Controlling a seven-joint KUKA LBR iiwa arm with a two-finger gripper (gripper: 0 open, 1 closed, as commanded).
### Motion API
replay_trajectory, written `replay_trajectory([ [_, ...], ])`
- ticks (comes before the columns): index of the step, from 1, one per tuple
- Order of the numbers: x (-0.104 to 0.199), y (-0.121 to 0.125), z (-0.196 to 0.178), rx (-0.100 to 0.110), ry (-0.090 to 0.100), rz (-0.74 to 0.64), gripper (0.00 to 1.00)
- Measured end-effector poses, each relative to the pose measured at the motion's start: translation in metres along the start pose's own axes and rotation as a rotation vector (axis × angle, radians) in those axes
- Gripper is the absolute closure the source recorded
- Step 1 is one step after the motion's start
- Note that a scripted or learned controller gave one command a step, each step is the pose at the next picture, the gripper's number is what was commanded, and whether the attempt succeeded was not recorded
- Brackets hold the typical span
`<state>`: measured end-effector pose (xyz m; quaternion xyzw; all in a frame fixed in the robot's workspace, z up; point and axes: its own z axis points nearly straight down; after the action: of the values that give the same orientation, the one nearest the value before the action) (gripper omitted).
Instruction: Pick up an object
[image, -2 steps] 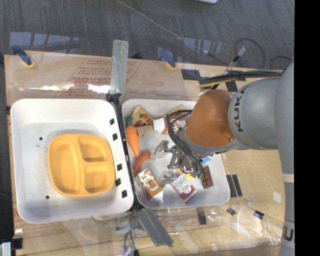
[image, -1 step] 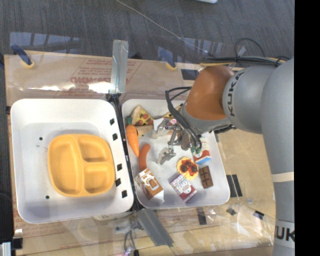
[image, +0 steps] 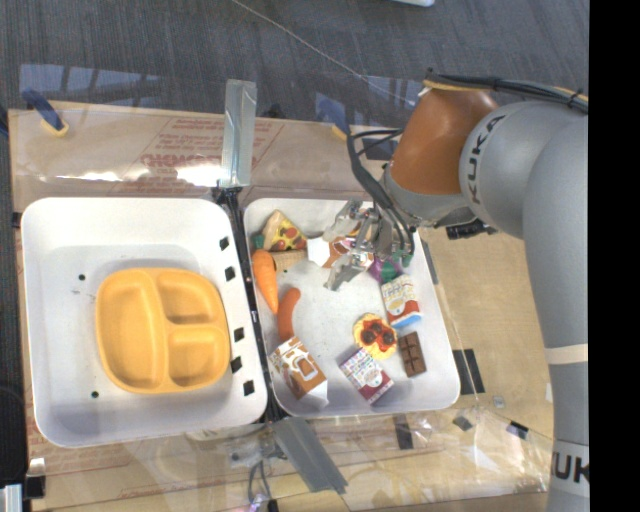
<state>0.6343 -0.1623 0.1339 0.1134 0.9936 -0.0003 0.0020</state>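
Silver two-finger gripper (image: 350, 262) hovers low over the right-hand shallow white bin (image: 437, 390), upper centre of frame — whether it grips anything, unclear; long orange toy carrot (image: 264, 280) lies left, ungrasped — descent next.

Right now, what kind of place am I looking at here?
Probably a robot grasping test bench: a KUKA arm reaches over two white bins, one holding toy food such as a carrot, the other a yellow tray.

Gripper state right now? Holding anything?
Gripper: low over the right bin, among the toy food; grip cannot be told.
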Motion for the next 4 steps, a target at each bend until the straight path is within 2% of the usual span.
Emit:
replay_trajectory([
  [1,-0.004,0.035,0.041,0.001,0.003,-0.009,0.0],
  [2,-0.007,-0.019,0.014,0.001,0.0,0.087,0.0],
  [3,0.009,-0.05,0.039,-0.001,0.001,-0.135,0.0],
  [4,0.009,-0.008,0.037,-0.002,0.004,-0.025,0.0],
])
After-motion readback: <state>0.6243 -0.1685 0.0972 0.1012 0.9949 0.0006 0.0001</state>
